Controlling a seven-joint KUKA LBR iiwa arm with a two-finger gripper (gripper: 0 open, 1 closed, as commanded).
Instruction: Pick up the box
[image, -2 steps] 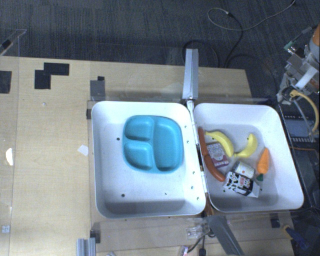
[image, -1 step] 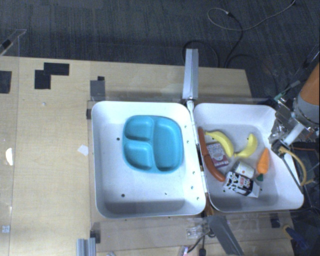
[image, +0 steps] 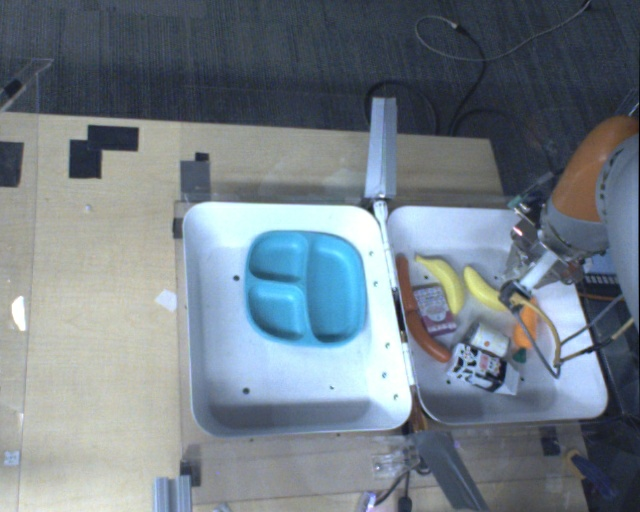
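A small white box (image: 481, 364) with black and red print lies flat near the front of the right bin (image: 575, 395). My gripper (image: 520, 272) hangs over the right side of that bin, behind and to the right of the box and apart from it. It sits close to the right-hand banana (image: 482, 288) and just above an orange carrot (image: 530, 326). Nothing shows in its grasp.
In the right bin, a second banana (image: 443, 278), a maroon packet (image: 432, 308) and a long red-brown sausage (image: 414, 312) lie to the left of the box. The left bin (image: 215, 330) holds a blue divided plate (image: 305, 285). A metal post (image: 381, 150) stands behind the bins.
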